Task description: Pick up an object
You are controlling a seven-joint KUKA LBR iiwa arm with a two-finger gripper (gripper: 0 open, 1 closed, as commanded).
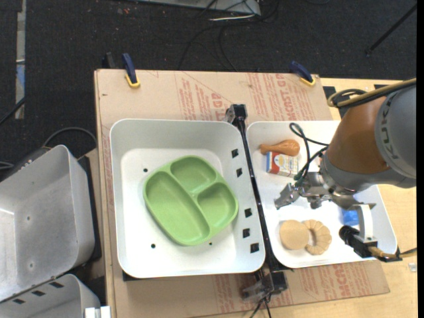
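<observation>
Near front edge of right bin: tan pastry toys, judged light, rigid, smooth; best taken across the narrow width. Just behind: gripper, finger state impossible to tell, nothing visibly held. Toward far edge: small carton, orange drumstick toy. Left bin: green divided plate.

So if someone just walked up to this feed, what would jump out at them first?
Probably the green divided plate, lying alone in the left bin. Next, the grey and orange arm reaching in from the right, its gripper low over the right bin. There it hangs between a chicken drumstick at the far end and tan pastries at the near end.
</observation>
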